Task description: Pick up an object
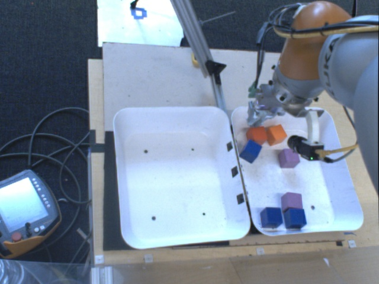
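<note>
My gripper (259, 115) hangs over the far left corner of the right bin (349, 209), just above a red-orange block (256, 135). Touching that block on its right is an orange block (276, 134), and a blue block (250, 151) lies just in front of it. A purple block (289, 158) rests near the bin's middle. At the near edge sit two blue blocks (271, 217) (295, 218) with another purple block (291, 201) behind them. The wrist hides the space between the fingers.
The left bin (127, 158) lies beside the right one, their rims meeting at a divider with black clips (234, 171). A slanted metal pole (192, 25) crosses the bench behind the bins. Cables and a teach pendant (23, 209) lie on the floor at left.
</note>
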You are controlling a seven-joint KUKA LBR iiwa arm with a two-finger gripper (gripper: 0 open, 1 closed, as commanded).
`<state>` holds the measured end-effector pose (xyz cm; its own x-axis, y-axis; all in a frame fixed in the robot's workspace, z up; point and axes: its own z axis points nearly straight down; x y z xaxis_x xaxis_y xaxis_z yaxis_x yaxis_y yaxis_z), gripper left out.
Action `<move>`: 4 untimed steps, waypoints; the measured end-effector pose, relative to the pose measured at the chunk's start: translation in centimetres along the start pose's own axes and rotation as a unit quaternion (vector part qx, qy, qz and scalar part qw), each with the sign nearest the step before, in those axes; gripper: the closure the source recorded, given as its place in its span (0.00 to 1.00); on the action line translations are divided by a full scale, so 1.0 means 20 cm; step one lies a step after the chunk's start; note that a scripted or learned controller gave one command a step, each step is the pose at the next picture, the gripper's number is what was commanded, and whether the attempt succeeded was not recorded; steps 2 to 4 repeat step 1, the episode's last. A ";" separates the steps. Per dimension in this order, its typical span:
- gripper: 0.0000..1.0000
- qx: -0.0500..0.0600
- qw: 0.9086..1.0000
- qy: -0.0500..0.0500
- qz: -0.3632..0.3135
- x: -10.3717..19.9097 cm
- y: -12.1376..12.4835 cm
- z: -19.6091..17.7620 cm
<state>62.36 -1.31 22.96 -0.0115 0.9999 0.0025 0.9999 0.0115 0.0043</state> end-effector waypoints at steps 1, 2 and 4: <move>1.00 0.001 1.000 0.000 0.000 0.29 0.04 0.04; 1.00 0.001 1.000 0.000 0.000 0.29 0.04 0.04; 1.00 0.001 1.000 0.000 0.000 0.29 0.04 0.04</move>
